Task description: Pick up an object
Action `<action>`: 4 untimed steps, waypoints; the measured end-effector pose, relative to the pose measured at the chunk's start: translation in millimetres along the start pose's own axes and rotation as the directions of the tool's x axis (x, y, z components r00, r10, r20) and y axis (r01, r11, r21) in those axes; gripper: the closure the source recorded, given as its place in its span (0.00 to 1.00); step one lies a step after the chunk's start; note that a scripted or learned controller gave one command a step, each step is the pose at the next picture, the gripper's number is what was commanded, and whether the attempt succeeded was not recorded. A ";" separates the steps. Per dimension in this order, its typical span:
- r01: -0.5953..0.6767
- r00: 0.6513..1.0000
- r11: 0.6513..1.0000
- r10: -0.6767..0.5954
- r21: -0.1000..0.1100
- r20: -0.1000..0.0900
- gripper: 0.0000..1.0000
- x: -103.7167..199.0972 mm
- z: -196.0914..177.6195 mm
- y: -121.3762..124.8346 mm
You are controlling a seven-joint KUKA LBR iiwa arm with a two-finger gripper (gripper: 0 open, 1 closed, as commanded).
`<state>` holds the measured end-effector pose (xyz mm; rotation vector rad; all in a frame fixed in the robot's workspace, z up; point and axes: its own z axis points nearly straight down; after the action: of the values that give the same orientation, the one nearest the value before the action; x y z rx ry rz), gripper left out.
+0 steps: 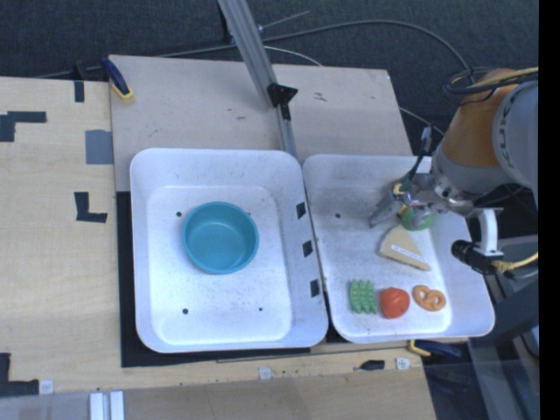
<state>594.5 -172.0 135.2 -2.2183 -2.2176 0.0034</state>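
Observation:
My gripper [391, 208] is low over the right bin [350, 191], near its back right part, with the arm's orange band [472, 138] above it. A small green object [419, 219] lies right beside the gripper, partly under the wrist. Just in front of it a pale yellow cheese wedge [402, 250] rests on the bin floor. Along the bin's front edge sit a green ridged piece [362, 296], a red tomato [395, 302] and a brown pretzel [429, 298]. I see nothing clearly held.
A blue bowl [220, 236] stands in the middle of the left bin [157, 191]. A grey metal post [254, 51] slants up from between the bins at the back. Cables run behind the right bin.

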 end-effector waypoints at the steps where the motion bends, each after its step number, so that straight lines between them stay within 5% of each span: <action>1: 0.000 1.000 1.000 0.000 -0.004 0.001 0.00 -0.4 47.5 0.0; 2: -0.002 1.000 1.000 0.002 -0.008 0.002 1.00 -1.8 34.9 0.7; 4: -0.001 1.000 1.000 0.001 -0.009 0.002 1.00 -10.4 -77.1 -6.3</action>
<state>588.6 -182.6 212.3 -2.2247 -2.2222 -0.0042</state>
